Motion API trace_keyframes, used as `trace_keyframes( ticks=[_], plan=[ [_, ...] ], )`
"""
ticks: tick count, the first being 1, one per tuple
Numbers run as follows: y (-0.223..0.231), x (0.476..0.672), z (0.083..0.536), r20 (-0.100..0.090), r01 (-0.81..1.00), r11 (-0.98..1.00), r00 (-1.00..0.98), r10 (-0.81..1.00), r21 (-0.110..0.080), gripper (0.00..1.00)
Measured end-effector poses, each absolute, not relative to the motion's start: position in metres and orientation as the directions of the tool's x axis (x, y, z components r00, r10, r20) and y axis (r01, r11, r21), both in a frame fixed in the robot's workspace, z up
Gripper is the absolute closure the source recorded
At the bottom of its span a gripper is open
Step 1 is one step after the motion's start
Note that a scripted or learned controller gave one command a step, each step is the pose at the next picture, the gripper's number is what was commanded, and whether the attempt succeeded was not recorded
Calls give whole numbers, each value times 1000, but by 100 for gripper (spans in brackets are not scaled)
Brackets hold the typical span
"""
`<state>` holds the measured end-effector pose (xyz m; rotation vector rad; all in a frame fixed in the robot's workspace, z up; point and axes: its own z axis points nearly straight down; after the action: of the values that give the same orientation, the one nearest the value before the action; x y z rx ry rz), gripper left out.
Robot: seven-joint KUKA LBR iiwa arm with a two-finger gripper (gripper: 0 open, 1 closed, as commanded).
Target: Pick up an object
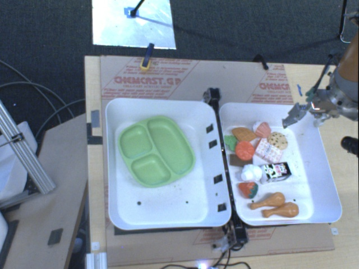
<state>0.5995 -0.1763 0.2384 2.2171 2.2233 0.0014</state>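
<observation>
At the lower right of the frame, in the right-hand shallow white bin, two tan plastic drumsticks lie side by side near the front wall. Just above them sit a red-and-green toy strawberry, a white round toy piece and a small black-and-white carton. Further up the cluster come an orange-red round toy tomato, a pink-and-white wrapped block, a beige chocolate-chip cookie, a brown bread-like piece and a pink toy piece. All of these rest on the bin floor, so nothing has been lifted yet.

To the left, the other white bin holds a pale green three-compartment plastic tray.

At the upper right, the grey two-finger gripper hangs over the right bin's far corner, apart from the toys. Its fingers look slightly spread with nothing between them, though the detail is small. The whole pick seems still to do: choosing a toy, descending, closing and lifting.
</observation>
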Motion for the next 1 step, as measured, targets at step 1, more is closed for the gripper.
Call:
trace_keyframes(
  ticks=[1],
  plan=[
    [-99,625,78,3,1000,9,-8,1000,-4,0]
  ],
)
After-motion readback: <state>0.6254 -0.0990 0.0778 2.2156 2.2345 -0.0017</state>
